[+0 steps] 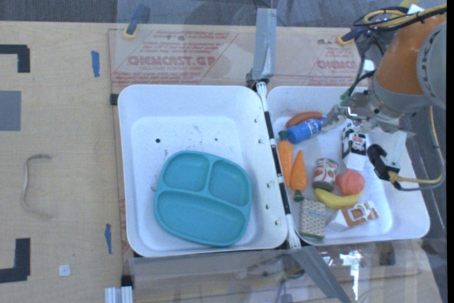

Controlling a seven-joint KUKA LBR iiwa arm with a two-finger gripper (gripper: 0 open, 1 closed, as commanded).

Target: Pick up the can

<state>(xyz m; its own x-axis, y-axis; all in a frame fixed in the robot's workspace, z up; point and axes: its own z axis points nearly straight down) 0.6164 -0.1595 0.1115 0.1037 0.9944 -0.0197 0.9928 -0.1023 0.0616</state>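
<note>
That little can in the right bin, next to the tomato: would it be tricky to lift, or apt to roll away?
The can looks rigid and small, so probably light. It seems to lean among neighbours: the banana in front, the tomato beside it, a carrot on its other side. These would likely stop it rolling, but crowd the gripper. Its smooth round wall may slip.

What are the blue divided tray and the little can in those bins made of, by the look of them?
The divided tray looks like moulded plastic: one even turquoise colour, rounded compartment edges, a soft matte sheen. The can seems to be metal under a printed red and white label, though it is too small to be sure; it could be a plastic toy like the banana beside it.
</note>
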